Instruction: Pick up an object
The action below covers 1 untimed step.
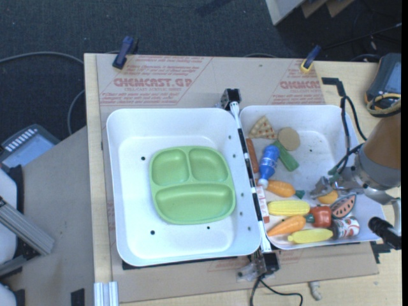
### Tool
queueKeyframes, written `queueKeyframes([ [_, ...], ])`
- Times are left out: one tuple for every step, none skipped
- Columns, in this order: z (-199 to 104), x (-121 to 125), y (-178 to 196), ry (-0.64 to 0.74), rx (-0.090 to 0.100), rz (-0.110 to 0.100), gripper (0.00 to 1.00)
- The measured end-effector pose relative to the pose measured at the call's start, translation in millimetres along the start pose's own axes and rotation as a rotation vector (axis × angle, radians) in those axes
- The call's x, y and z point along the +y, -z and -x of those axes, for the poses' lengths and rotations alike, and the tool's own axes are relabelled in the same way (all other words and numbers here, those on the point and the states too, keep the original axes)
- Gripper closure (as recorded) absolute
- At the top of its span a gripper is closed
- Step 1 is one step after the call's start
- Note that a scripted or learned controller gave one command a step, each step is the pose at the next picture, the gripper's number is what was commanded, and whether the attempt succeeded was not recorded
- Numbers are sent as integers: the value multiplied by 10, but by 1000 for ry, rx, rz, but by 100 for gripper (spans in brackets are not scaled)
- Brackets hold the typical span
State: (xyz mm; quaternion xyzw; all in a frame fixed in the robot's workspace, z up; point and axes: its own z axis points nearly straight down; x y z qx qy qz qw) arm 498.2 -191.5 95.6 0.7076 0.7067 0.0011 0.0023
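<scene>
Camera view: the gripper (326, 187) sits low at the right of the frame inside the right bin (306, 115), among toy foods beside a corn cob (288, 207) and carrot (286, 225). Whether it is clenched or released cannot be told. A green divided plate (191, 185) lies in the left bin (127, 145).

Toys crowd the right bin's (306, 115) near half (corn (288, 207), carrot (287, 225)); its far right corner lies open.

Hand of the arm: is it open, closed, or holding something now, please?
Hand: cannot be told. It is low in the right bin, among the toy food, and its tips are too small and dark to read.
</scene>
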Motion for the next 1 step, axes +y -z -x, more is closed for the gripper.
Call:
queueKeyframes([
  [-1374,-166,891,3,2,-5,100],
])
